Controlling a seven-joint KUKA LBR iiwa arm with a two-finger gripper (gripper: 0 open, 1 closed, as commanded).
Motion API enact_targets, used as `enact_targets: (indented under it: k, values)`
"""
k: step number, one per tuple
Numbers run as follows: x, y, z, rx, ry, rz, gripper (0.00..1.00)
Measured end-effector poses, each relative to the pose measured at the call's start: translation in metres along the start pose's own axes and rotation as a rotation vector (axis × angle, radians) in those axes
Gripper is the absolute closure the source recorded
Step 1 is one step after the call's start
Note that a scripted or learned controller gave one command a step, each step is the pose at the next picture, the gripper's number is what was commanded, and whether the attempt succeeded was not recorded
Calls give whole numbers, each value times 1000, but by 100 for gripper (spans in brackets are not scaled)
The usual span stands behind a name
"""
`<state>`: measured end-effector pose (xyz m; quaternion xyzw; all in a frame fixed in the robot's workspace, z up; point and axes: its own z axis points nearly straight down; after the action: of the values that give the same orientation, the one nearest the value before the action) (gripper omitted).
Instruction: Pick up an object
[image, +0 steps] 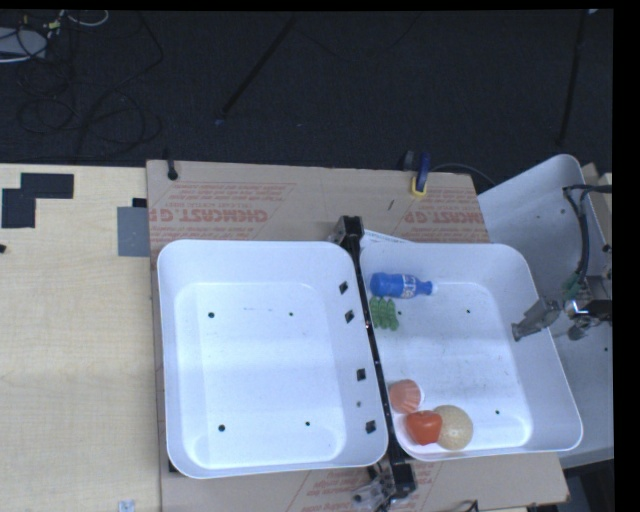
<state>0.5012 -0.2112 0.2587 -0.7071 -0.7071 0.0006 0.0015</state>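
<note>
The right bin (500, 268) holds all the loose objects. A blue bottle (398, 286) lies on its side near the bin's back left corner, with a small green object (384, 314) just in front of it. At the front left, a peach ball (405, 395), a red object (424, 427) and a beige ball (454, 427) crowd together, touching. My gripper (535, 322) hangs at the bin's right rim, far from every object, with nothing seen in it.
The left bin (170, 330) sits beside the right one, joined by a black divider (362, 340). Both rest on brown cardboard (260, 205). A white cover and cables (585, 250) stand at the far right by the arm.
</note>
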Motion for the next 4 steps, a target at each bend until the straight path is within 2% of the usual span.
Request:
enact_targets:
  k: [1, 2, 3, 4]
  values:
    - [0, 62, 107, 1, 1, -6, 0]
    - [-3, 56, 42, -6, -3, -2, 0]
    - [-1, 69, 89, 1, 0, -6, 0]
    - [90, 120, 57, -7, 2, -10, 0]
